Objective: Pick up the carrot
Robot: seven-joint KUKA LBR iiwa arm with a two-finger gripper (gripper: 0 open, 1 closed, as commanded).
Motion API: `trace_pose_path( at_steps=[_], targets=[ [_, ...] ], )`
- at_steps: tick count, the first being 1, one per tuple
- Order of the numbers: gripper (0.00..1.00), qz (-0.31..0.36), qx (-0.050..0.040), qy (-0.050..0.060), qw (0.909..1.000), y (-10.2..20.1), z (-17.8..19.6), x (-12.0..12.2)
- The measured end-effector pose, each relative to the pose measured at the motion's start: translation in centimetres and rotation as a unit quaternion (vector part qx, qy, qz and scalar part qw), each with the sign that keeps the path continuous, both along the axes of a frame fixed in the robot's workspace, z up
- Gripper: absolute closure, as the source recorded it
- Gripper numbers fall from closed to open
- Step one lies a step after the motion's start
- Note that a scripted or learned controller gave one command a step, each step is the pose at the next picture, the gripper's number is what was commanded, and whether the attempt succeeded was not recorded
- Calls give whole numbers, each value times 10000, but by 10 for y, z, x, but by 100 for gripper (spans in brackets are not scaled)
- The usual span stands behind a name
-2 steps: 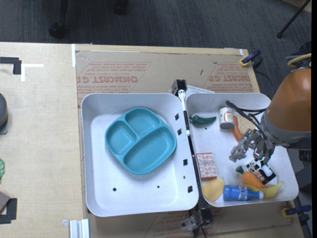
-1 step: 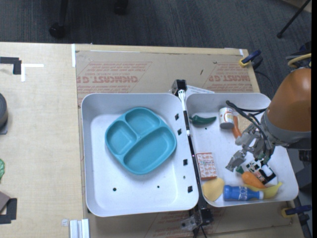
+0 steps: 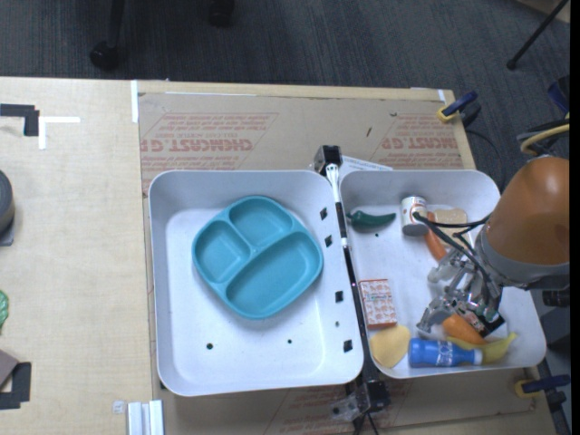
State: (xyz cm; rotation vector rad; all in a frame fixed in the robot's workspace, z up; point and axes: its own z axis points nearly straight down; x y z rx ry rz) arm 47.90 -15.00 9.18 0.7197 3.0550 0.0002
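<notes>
At the near wall of the right bin [image 3: 535, 356], my gripper [image 3: 450, 308] hangs low beside the carrot [image 3: 462, 332], wedged against the blue bottle [image 3: 442, 353] and banana [image 3: 501, 344]. How far it's open, I can't tell. I judge I'm descending to grasp; next needs centring over the carrot. Farther back, past the snack packet [image 3: 378, 302], room opens.

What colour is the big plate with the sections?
The plate is light blue, seen in the camera view, lying in the left bin.
</notes>
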Motion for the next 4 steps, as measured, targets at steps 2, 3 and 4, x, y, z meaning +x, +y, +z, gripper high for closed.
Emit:
trace_pose_path(
  at_steps=[2, 3, 4],
  targets=[
    [100, -1286, -1, -20, 9917, 30, 51, 4],
    [0, -1286, -1, -19, 9917, 30, 51, 4],
    [0, -1354, -1, 2, 9908, -15, 0, 0]
  ],
)
